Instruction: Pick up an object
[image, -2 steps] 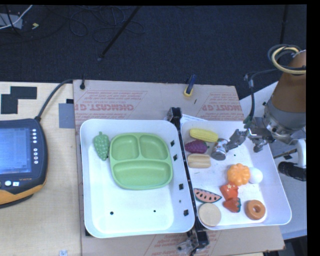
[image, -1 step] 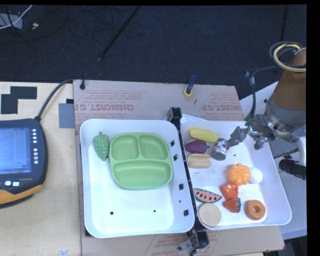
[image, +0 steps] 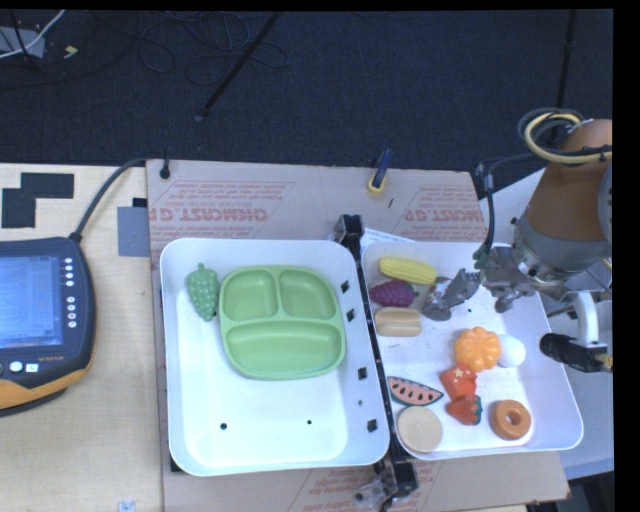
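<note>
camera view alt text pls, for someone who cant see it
A grey robot arm's gripper hovers low in the right white bin beside toy foods: yellow corn cob, orange pumpkin, glazed donut, watermelon slice. The left white bin holds a green divided plate and green grapes.

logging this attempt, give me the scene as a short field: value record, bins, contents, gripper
left bin: green divided plate, green grapes beside its left edge
right bin: corn, purple piece, tan bun, orange pumpkin, white egg, watermelon slice, red pepper, doughnut, round cracker
gripper: low over the right bin, near the corn and bun
held object: none seen between fingers
</note>
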